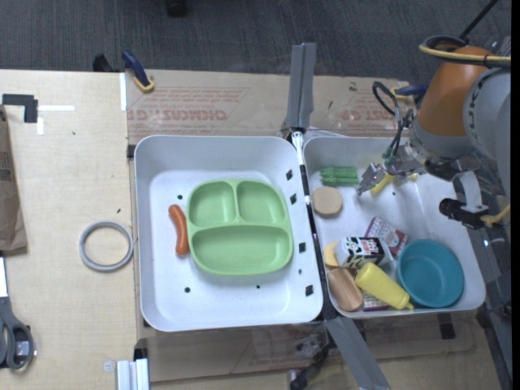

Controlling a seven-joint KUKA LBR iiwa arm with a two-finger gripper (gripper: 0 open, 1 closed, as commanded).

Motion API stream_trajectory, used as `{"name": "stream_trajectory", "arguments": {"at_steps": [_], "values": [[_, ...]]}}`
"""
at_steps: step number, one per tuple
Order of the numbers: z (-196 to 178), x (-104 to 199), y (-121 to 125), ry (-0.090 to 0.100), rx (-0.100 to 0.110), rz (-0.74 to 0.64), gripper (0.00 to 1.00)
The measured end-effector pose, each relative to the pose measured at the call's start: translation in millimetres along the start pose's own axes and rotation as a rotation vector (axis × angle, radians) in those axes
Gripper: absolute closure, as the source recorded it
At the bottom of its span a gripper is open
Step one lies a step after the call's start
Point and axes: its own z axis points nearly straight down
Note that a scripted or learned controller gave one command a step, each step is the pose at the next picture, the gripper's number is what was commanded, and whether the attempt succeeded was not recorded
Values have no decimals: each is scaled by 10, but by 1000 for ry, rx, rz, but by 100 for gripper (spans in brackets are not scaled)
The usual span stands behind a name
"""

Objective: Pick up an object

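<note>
My gripper [375, 177] hangs low over the back of the right bin [422, 205], at the end of the grey arm with its orange band [453, 96]. A small yellow piece [383, 184] shows right at its tip; whether it is held I cannot tell. Just left of the gripper lie a green ridged item [338, 175] and a tan round biscuit [327, 201]. Nearer the front sit a black-and-white carton [356, 251], a pink packet [383, 236], a blue bowl [431, 274], a yellow bottle [382, 286] and a bun [344, 290].
The left bin [154, 242] holds a green divided plate [240, 226] and an orange sausage [178, 229]. On the bench to the left lie a tape ring [106, 244], a blue clamp [138, 71] and a brown bag [10, 193].
</note>
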Motion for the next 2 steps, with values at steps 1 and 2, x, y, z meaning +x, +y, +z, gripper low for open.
{"name": "stream_trajectory", "arguments": {"at_steps": [1, 2], "values": [[30, -236, 63, 23, 27, -35, 0], [43, -195, 32, 9, 33, -170, 0]]}}
